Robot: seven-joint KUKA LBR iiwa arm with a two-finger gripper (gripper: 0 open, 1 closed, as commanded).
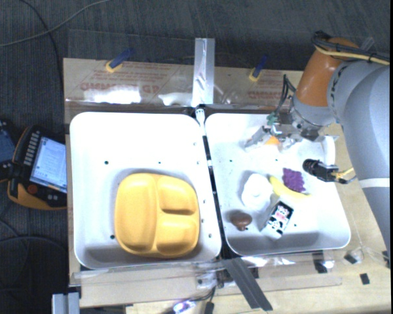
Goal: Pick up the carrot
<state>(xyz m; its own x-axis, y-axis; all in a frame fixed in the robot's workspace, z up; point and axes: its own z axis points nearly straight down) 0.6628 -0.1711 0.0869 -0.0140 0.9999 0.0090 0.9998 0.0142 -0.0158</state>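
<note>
A small orange carrot [273, 140] lies near the back of the right bin [314, 237], only partly showing under the arm's wrist. My gripper [270, 140] hangs right over it. Its grey fingers [254, 140] are spread to either side of the carrot, and they look open rather than closed on it. The rest of the carrot is hidden by the gripper body.
The same bin also holds a white round object [255, 188], a yellow banana-like piece [283, 188], purple grapes [293, 178], a brown lump [242, 220] and a small black-and-white box [280, 216]. In the left bin [92, 149] sits a yellow compartment tray [158, 213].
</note>
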